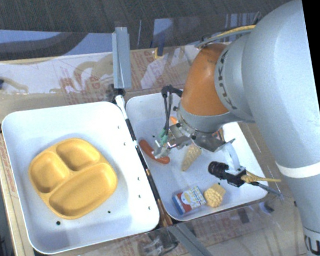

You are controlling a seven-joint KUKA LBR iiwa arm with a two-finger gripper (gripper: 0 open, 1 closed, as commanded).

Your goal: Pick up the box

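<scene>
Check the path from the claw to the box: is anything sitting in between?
Nothing visible blocks it. The claw hovers by the hot dog at the right bin's left side; the box lies nearer the front edge, with bare bin floor between. The corn cob touches the box's right side, which could crowd a grasp.

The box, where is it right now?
The box lies flat in the right bin, near its front edge, touching a yellow corn piece on its right. The gripper is farther back, by the red sausage.
</scene>
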